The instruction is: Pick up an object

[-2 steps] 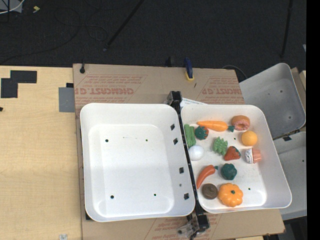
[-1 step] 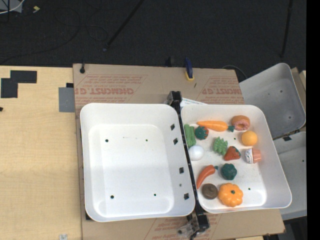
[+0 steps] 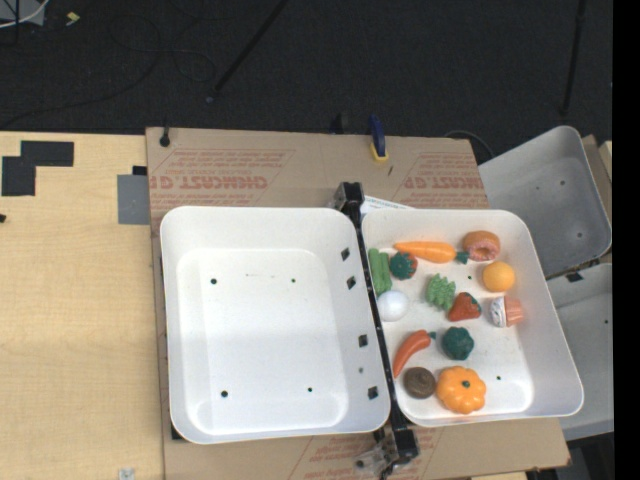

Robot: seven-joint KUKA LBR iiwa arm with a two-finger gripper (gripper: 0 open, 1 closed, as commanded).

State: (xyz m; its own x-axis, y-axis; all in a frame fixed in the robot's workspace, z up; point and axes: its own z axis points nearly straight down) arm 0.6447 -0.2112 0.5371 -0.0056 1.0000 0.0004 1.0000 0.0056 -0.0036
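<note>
Step in hand: the start of the pick, as I judge it; no object is lifted, and every piece lies in the right bin (image 3: pixel 555 388).
My claw: whether released or clenched, I cannot tell.
Left bin (image 3: pixel 190 268): white and shallow, touching the right bin along the middle wall.
Far row: a carrot (image 3: pixel 425 251) lying crosswise, with a peach-coloured piece (image 3: pixel 482 245) just beside its tip and an orange ball (image 3: pixel 499 276) below that.
Middle wall: a green pod (image 3: pixel 379 270) and a white ball (image 3: pixel 391 305) lie against it, cramped for fingers.
Centre: a strawberry (image 3: pixel 464 307) beside a leafy green piece (image 3: pixel 440 291), and a dark green broccoli (image 3: pixel 458 342).
Near row: a red chilli (image 3: pixel 411 349), a brown disc (image 3: pixel 419 381) and an orange pumpkin (image 3: pixel 461 389), the last two touching.
Next move: a descent from the right over one chosen piece; the orange ball seems easiest, standing a little apart from its neighbours and from the wall.
</note>
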